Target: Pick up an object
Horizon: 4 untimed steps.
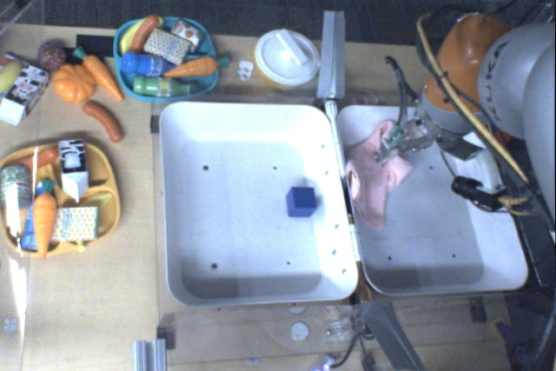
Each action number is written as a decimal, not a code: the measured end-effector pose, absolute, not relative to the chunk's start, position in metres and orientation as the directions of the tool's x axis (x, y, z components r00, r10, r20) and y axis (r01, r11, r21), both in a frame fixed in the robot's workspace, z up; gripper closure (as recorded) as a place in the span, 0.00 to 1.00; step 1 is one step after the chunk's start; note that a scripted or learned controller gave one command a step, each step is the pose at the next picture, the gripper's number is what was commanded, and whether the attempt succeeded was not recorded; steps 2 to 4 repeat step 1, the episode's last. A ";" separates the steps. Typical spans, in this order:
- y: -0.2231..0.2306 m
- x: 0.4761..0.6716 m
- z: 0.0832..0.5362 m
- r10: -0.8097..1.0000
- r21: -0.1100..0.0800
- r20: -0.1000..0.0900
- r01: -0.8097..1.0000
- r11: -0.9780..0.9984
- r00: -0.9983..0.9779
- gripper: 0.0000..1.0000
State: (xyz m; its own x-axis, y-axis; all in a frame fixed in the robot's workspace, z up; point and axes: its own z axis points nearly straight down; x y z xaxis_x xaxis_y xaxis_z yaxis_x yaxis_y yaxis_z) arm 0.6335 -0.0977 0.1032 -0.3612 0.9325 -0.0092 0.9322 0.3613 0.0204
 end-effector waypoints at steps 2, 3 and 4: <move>-0.034 0.670 0.186 0.959 0.006 -0.002 0.959 0.283 -0.283 1.00; -0.034 0.670 0.186 0.959 0.006 -0.002 0.959 0.283 -0.283 1.00; -0.034 0.670 0.186 0.959 0.006 -0.002 0.959 0.283 -0.283 1.00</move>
